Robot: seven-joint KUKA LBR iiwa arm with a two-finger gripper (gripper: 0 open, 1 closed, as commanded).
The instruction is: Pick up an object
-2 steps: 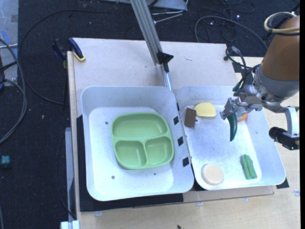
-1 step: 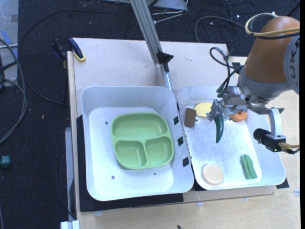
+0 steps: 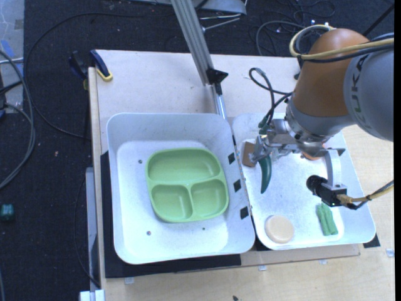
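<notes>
Now the gripper (image 3: 263,157) hangs over the right bin (image 3: 294,190) — dark green pepper (image 3: 265,173) dangling, pinched between its closed fingers.

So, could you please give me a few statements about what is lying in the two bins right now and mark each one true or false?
1. The green divided tray lies in the left bin. True.
2. The tray has three compartments. True.
3. The pale round disc sits at the far edge of the right bin. False: it lies near the bin's near edge.
4. The gripper is over the left bin. False: it is over the right bin, close to the divide.
5. The light green stick lies in the right bin. True.
6. The dark green curved piece rests on the tray. False: it is in the right bin, below the gripper.
</notes>
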